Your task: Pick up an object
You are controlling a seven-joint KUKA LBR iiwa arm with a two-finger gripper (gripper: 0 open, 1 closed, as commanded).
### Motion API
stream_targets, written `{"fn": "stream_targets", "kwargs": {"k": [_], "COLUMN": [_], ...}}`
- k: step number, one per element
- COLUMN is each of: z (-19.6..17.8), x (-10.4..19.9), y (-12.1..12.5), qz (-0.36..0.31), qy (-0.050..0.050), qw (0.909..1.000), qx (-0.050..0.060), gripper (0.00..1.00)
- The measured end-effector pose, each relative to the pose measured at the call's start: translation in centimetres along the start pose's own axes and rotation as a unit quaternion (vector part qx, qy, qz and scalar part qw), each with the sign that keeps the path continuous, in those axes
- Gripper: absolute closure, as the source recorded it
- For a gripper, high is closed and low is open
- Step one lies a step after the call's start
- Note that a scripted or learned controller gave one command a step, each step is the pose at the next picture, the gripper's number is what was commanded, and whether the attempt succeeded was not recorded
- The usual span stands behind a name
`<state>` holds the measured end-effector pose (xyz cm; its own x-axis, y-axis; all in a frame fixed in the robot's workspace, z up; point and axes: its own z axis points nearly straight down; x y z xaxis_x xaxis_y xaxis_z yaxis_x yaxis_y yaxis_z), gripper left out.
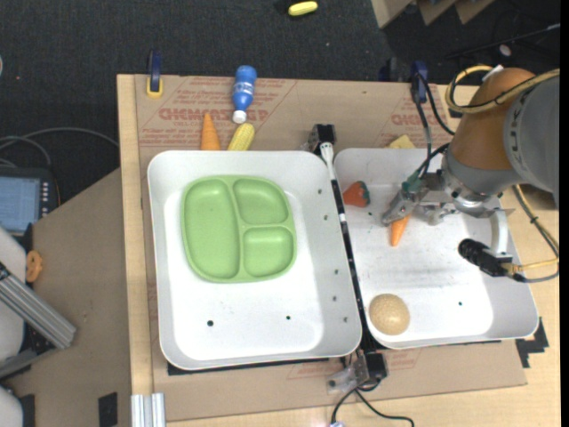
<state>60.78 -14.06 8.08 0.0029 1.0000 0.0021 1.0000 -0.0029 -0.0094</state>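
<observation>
Carrot (398, 229), small and orange, is what you will find at the tip of the claw (397, 212) in the right bin (444, 318). It hangs nearly upright with its point down and its top end sitting between the two fingers, so the claw is closed on it. You can see the arm (498, 140) reaching in from the right, low over that bin's back half. Just to the carrot's left, near the back wall, lies a red strawberry-like piece (356, 194), apart from the claw. A round tan ball (388, 313) rests in the front left corner of the same bin. In the left bin (178, 327) you have a green divided plate (239, 229) lying flat. Behind the left bin, on the counter (293, 105), you can pick out a blue and white bottle (243, 92), an orange cone (209, 132) and a yellow piece (241, 136).
</observation>
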Motion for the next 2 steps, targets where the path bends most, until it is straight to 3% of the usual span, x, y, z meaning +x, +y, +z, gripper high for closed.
{"fn": "stream_targets", "kwargs": {"k": [1, 2], "z": [-1.5, -11.0], "x": [0.0, 8.8], "y": [0.4, 0.2], "qz": [0.0, -0.005], "qy": [-0.002, 0.0], "qw": [1.0, 0.9999], "qx": [-0.006, -0.009], "gripper": [1.0, 1.0]}}
